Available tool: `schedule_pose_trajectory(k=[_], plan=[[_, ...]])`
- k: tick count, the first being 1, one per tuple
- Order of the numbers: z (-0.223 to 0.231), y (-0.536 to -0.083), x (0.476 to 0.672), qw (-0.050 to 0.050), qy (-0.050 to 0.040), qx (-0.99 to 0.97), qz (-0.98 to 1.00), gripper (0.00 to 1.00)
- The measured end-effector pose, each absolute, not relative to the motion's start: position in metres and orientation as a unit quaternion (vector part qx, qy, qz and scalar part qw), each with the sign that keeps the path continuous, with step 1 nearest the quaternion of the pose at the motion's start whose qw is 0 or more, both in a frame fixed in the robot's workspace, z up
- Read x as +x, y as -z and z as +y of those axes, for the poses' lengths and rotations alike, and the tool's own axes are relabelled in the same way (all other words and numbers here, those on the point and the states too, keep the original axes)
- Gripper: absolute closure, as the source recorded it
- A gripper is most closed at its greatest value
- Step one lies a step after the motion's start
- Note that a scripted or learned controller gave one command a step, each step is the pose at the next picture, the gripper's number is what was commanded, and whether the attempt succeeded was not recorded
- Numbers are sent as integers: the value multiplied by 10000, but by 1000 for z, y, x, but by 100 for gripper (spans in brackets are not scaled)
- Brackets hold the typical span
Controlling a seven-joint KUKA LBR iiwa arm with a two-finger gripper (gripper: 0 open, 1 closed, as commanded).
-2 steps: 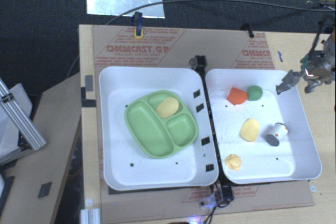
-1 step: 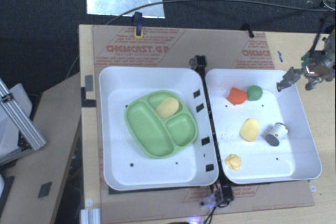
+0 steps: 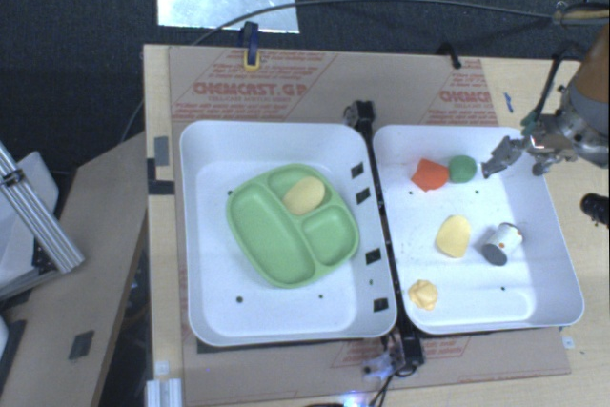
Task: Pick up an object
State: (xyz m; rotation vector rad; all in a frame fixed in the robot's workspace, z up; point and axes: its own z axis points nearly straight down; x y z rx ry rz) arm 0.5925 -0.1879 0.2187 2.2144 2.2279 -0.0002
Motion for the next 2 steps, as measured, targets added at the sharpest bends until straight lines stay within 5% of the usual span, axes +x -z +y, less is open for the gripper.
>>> schedule_pose_trajectory(k=[2], plan=[[-191,-129,606,-6,3,7056,7086,0]])
